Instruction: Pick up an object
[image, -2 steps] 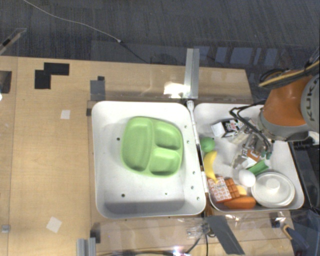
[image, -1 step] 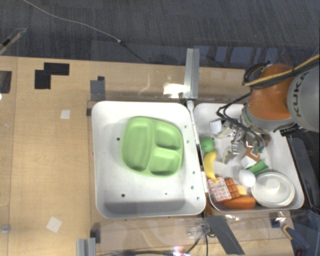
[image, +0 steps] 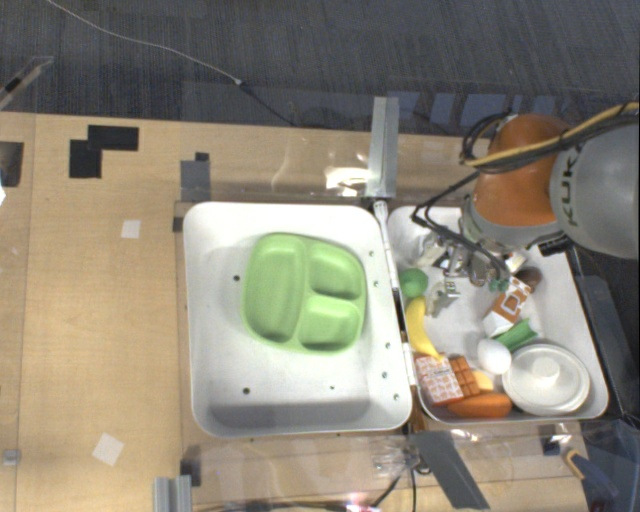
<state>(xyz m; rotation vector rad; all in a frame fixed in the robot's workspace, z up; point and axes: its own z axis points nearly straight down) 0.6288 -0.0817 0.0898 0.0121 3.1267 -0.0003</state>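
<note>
The right bin (image: 588, 335) holds several small items. A yellow banana (image: 420, 330) lies along its left wall, with a green round piece (image: 411, 284) just above it. A small bottle (image: 509, 303) with a brown label and a green cap lies near the middle. A white egg (image: 492, 355) rests beside a white bowl (image: 545, 377). At the front are a checkered packet (image: 437, 379) and an orange sausage-shaped piece (image: 478, 405). My gripper (image: 447, 288) hangs over the bin's upper middle, between the green piece and the bottle, with nothing visibly held.
The left bin (image: 200, 330) holds a green divided plate (image: 303, 290) near its middle. A metal post (image: 381, 150) stands behind the wall between the bins. Black cables loop around the wrist above the right bin.
</note>
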